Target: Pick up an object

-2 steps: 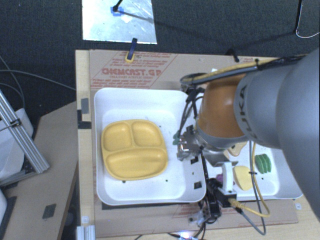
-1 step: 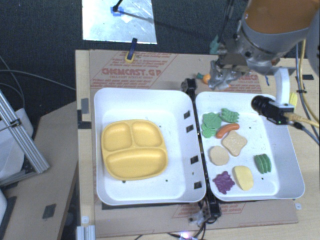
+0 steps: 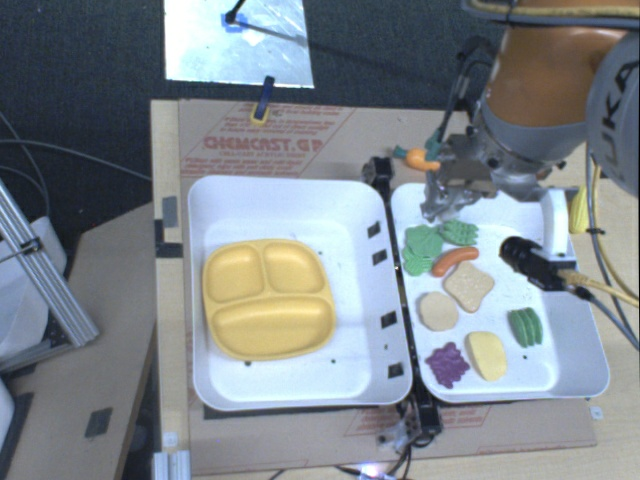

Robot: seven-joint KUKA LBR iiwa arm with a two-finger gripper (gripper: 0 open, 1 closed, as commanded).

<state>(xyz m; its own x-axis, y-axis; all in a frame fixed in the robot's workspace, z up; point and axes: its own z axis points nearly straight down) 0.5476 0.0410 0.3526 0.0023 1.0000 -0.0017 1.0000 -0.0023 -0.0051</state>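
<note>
Arm (image 3: 560,78), grey with orange band, comes in from the right over the right bin (image 3: 585,368). Left bin (image 3: 270,193) holds a yellow divided tray (image 3: 268,299), sitting toward its left side. Gripper (image 3: 440,206) hangs over the right bin's upper left corner, just above the green lettuce pieces (image 3: 438,242); can't tell its opening, nothing visibly between the tips. Right bin contents: bread slice (image 3: 469,286) mid-bin, sausage (image 3: 456,260) touching the lettuce, round cracker (image 3: 437,311) left of bread, yellow potato piece (image 3: 487,355), purple grapes (image 3: 449,364) beside it, green pickle (image 3: 525,326) toward the right wall. Small orange carrot (image 3: 417,158) lies outside, just above the bin's rim.
</note>
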